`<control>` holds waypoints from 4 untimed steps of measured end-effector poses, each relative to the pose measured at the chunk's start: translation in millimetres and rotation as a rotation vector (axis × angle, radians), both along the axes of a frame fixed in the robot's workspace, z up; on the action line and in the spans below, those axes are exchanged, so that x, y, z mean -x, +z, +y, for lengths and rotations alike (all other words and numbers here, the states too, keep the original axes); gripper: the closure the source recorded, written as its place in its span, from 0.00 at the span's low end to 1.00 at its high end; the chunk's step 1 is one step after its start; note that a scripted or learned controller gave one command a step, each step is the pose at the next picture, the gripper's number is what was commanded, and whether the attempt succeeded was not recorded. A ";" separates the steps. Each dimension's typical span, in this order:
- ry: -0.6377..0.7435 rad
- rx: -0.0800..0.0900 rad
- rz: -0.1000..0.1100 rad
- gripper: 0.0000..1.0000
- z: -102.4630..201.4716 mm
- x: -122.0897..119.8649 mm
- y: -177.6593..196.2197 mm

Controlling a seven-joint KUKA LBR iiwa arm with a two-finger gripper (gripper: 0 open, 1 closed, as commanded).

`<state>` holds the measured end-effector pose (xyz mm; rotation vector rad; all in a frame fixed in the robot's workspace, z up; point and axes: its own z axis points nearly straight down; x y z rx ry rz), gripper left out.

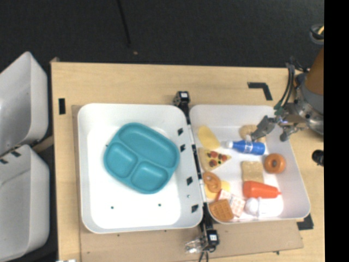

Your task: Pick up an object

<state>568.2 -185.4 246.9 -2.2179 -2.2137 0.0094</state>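
The right bin (302, 192) holds several toy foods. A blue bottle (250, 146) with a white cap lies near its top, and a tan cookie (248, 130) sits just behind it. Below them are a brown donut (274, 163), a cracker (252, 171) and an orange carrot (260, 189). On the bin's left side are a yellow piece (207, 137), a pizza slice (216, 158), a pretzel (211, 182) and a waffle (221, 209). My gripper (272, 131) hangs open over the bin's upper right. Its left finger is just above the bottle's right end, and nothing sits between the fingers.
The left bin (87, 201) holds a teal divided plate (142, 157). A black clip (181, 97) sits at the top of the seam between the bins. White cushions (19, 124) stand off the bench's left edge. The arm enters from the right edge.
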 end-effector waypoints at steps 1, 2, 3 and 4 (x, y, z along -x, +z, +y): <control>0.003 0.002 -0.009 0.00 0.3 -1.9 5.1; 0.002 0.001 -0.004 0.00 4.4 -7.3 -56.5; -0.001 0.001 -0.003 0.00 10.6 -7.0 -119.3; -0.003 0.003 -0.010 0.00 9.3 -7.6 -147.2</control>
